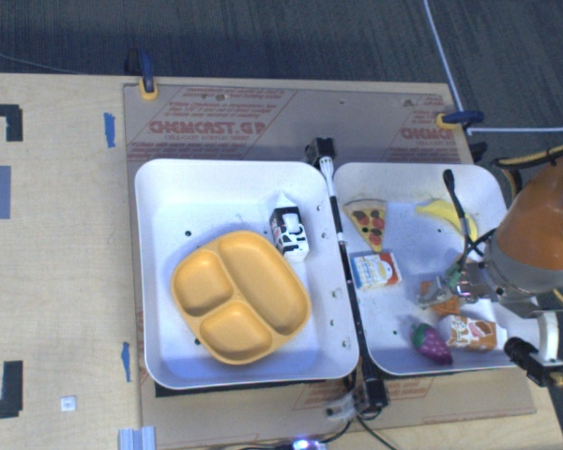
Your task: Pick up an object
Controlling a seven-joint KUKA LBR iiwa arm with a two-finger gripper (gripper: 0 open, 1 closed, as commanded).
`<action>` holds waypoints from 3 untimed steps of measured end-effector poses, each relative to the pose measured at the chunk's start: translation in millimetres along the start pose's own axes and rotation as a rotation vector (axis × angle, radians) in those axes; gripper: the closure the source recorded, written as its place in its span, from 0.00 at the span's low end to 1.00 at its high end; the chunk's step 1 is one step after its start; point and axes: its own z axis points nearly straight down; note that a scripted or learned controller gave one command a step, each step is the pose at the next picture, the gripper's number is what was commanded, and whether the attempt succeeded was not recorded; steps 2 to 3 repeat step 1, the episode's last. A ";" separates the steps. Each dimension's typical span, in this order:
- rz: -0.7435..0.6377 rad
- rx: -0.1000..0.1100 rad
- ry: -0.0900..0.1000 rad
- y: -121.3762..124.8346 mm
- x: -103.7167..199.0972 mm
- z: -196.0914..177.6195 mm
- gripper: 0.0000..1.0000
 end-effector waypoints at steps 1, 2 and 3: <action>-0.006 0.016 0.015 36.4 90.3 -85.9 1.00; -0.006 0.016 0.015 36.4 90.3 -85.9 1.00; -0.006 0.016 0.015 36.4 90.3 -85.9 1.00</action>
